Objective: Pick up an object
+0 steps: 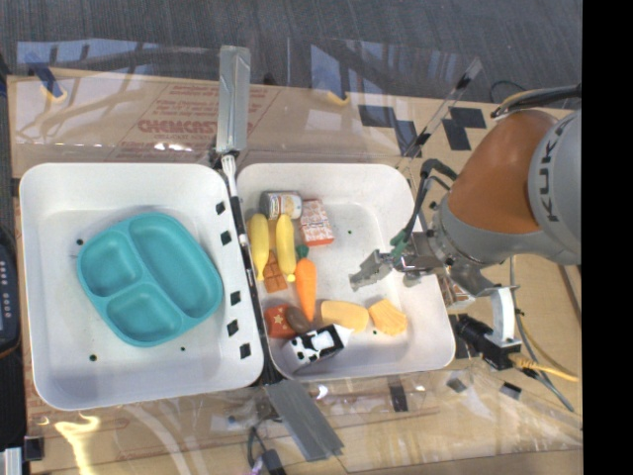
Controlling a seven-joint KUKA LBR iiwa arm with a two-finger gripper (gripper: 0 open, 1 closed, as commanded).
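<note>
Right bin point(346, 181) holds toy foods point(297, 265); tool point(368, 273), fingers spread, hovers beside them.

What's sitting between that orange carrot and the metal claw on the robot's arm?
Nothing: in the camera view, just bare white bin floor separates the carrot from the gripper, which hovers to its right.

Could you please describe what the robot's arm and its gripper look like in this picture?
The arm is bulky and rounded, with a grey shell, a broad orange band above the wrist and dark "KUKA" lettering partly visible at the picture's edge. Thin dark cables run along the wrist. The gripper is small, grey and metallic, with a green part just behind it.
</note>
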